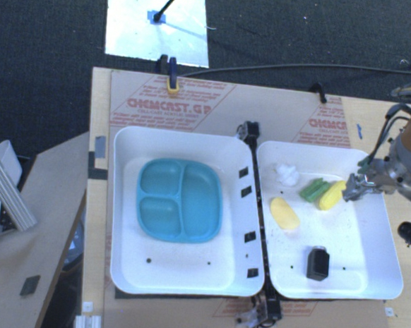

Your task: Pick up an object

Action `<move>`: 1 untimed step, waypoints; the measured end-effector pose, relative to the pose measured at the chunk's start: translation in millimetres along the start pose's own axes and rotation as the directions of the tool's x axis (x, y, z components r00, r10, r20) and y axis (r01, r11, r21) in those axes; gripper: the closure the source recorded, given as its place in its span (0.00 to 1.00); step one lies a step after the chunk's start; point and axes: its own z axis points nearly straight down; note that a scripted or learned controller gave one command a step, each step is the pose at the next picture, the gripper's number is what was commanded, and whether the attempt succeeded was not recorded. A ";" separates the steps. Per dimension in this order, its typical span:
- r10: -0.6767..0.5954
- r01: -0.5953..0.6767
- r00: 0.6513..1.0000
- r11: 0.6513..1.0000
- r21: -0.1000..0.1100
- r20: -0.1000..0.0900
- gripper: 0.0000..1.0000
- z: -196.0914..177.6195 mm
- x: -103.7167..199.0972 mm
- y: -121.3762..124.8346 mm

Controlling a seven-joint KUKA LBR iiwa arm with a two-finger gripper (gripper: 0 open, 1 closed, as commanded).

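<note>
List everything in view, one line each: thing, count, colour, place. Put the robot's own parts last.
Shallow plastic bins: two, white, side by side on the bench.
Divided plastic plate: one, teal, left bin.
Crumpled small object: one, white, right bin, far side.
Oblong green object: one, right bin, beside the yellow-green piece.
Yellow-green piece: one, right bin, next to the gripper.
Rounded yellow object: one, right bin, centre.
Small black block: one, right bin, near side.
Gripper: one, grey, over the right bin's right part.

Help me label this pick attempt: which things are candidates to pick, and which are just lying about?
Pickable, right bin: yellow piece, green piece, yellow-green piece beside gripper, white lump, black block.

Lying about: blue tray, clamp.
</note>
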 end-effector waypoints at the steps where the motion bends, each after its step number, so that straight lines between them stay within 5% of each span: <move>1: -0.004 0.004 1.000 1.000 0.003 -0.002 1.00 -11.5 51.0 16.3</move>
